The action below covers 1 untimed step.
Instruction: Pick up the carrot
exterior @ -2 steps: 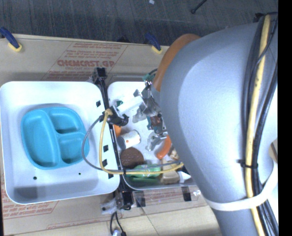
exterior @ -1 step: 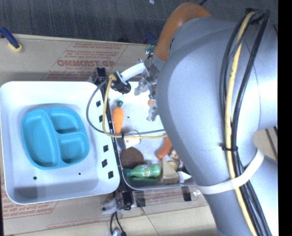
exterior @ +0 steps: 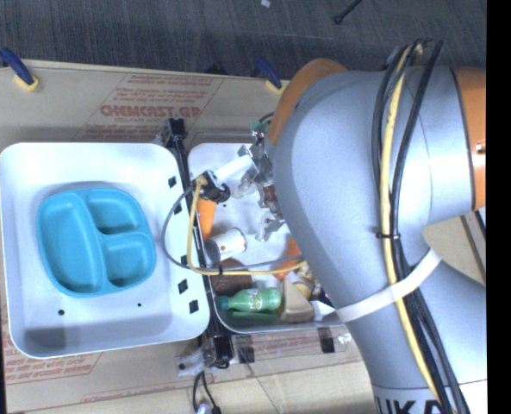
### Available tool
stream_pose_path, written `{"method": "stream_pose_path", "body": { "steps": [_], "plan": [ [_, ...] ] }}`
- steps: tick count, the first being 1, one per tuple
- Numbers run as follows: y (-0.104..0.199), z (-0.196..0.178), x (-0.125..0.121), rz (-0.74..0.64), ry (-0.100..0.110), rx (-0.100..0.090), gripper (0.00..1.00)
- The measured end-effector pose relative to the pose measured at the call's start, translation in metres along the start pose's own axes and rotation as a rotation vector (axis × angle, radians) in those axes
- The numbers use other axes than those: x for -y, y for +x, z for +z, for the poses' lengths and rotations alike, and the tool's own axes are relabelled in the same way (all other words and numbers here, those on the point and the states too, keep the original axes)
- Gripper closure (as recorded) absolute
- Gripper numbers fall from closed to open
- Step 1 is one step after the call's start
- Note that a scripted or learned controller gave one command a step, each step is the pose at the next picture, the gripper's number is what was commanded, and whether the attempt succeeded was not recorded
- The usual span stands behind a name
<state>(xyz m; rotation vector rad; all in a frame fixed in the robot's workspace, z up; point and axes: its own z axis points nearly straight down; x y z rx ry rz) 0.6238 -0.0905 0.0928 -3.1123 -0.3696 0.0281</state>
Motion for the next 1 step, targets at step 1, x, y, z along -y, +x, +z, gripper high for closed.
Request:
{"method": "stream_pose_path", "body": {
  "steps": [1],
  "plan": [
    [0.0041, -0.0139, 0.0047, -0.018, 0.007, -0.001, 1.00]
  ]
}}
